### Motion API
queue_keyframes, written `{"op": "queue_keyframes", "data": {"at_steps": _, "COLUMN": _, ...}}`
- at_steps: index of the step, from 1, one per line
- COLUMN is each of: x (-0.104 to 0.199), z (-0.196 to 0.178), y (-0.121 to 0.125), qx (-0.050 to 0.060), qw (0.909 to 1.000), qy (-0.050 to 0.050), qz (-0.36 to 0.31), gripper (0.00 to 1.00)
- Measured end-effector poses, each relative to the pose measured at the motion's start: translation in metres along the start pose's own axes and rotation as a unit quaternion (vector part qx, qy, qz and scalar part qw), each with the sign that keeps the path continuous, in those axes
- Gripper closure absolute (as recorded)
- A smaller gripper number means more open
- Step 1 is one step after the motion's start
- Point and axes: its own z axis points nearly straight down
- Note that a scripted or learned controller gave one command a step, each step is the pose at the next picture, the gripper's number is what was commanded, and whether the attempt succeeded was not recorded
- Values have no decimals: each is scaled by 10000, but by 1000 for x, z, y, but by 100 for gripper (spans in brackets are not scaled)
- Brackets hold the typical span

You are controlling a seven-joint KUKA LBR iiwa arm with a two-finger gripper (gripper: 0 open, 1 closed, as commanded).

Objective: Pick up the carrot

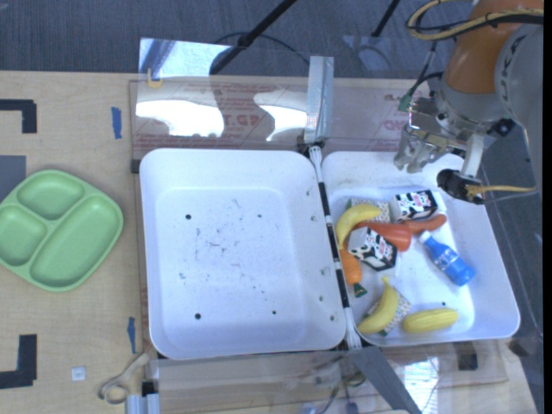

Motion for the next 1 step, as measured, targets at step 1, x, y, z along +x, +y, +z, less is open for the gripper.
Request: {"op": "queue_keyframes", "data": {"at_steps": 1, "x": 48, "z": -27, "y": -15, "qx": -20, "qw": 9683, "qy": -3, "qz": -2498, "gripper": 100}}
